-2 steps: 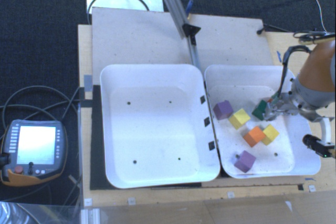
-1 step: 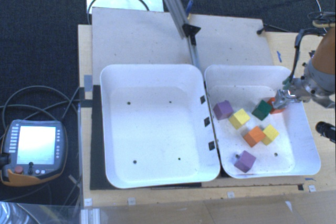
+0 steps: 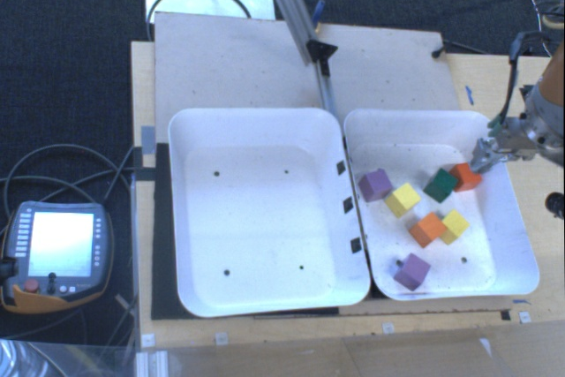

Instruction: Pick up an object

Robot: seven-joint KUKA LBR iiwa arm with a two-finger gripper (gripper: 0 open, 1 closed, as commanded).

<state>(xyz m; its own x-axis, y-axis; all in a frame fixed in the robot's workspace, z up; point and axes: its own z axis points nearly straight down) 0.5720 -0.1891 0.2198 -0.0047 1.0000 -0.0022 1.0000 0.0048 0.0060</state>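
— Reaching in from three o'clock, where is the gripper (image 3: pixel 487 156) seen?

— Over the right bin (image 3: pixel 521 265), at its three o'clock edge, just beside the red block (image 3: pixel 468 177).

— Are the jaws parted?

— That cannot be told. The red block is touched by the green block (image 3: pixel 440 185) at its nine o'clock.

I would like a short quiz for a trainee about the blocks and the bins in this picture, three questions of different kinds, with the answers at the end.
1. True or false: all the blocks lie in the right bin.
2. Which block lies nearest the gripper? A) red block B) lower purple block C) upper yellow block
3. Fill in: the green block touches the ___ block.

Key: 1 true; 2 A; 3 red.
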